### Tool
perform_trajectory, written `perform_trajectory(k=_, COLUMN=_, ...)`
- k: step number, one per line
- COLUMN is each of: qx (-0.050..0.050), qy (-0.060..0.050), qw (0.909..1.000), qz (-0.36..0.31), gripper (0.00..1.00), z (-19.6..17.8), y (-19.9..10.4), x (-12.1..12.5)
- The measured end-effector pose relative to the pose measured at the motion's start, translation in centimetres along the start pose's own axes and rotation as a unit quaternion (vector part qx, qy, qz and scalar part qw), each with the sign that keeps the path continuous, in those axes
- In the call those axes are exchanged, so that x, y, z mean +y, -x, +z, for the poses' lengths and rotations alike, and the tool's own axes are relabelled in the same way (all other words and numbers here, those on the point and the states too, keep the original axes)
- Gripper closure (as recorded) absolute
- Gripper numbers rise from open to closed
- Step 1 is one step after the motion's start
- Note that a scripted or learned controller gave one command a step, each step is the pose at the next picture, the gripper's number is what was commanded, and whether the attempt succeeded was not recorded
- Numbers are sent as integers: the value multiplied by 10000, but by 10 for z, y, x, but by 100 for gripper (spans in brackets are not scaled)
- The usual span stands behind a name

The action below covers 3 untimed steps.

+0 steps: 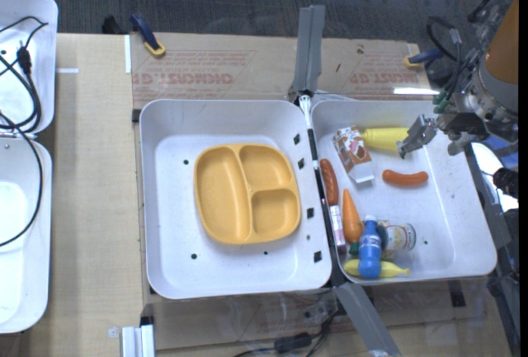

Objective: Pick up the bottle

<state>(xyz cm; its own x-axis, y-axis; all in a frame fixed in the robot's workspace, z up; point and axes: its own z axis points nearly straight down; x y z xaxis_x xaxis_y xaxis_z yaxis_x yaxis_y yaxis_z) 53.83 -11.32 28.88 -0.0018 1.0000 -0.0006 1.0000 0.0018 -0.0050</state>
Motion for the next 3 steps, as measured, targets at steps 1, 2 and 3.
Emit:
perform_trajectory(k=1, qx=3, qy=-12, qw=9933, qz=1156, gripper=0, z=39, y=-24, x=-34)
perform_trajectory(k=2, qx=-1, qy=5, qw=9980, qz=634, gripper=0, z=15, y=-9, x=-60)
perform_trajectory(k=3, qx=2, qy=-9, qw=9857, qz=1685, gripper=0, z=116, y=-21, x=-61)
